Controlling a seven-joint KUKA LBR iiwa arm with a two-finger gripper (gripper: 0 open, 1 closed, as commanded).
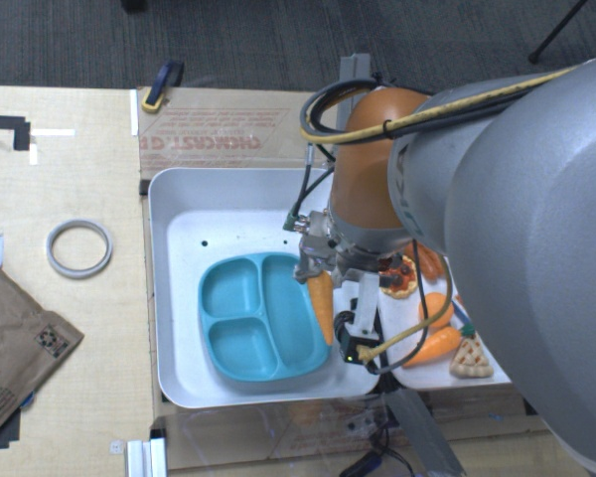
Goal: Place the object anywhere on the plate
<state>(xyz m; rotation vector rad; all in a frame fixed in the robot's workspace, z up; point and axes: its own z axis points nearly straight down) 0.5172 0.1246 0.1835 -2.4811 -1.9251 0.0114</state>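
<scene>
Camera view: arm [497, 197] reaches in from right over the left bin [179, 227]. Blue plate [258, 316] sits in that bin's near half. Gripper [328, 286] hangs just off the plate's right edge, carrot [322, 306] at its fingers — held or not, can't tell. More toy food [447, 341] lies right of it.

We see the plate [258, 316] in the left bin [179, 266] — a carrot [321, 304] just beside its right edge. More toy food [457, 351] lies in the right bin.
</scene>
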